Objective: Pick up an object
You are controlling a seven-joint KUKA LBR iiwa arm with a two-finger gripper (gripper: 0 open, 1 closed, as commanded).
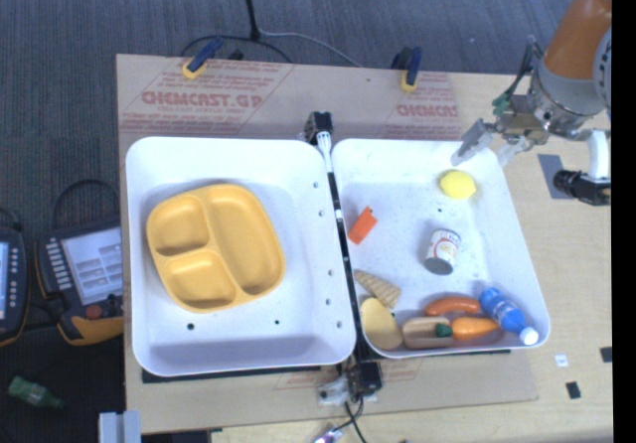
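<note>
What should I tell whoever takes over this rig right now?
Gripper: open, holding nothing, above the back right corner of the right bin, near the yellow ball.
Right bin also holds: small can, orange block, blue bottle, and food toys piled along the front edge.
Left bin: yellow divided tray.
Done: nothing picked.
Left: lower onto an object, likely the ball, grasp and lift.

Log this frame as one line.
phase: approach | hand: open, above right bin's far edge, holding nothing | nearest: yellow ball | yellow tray: left bin
</note>
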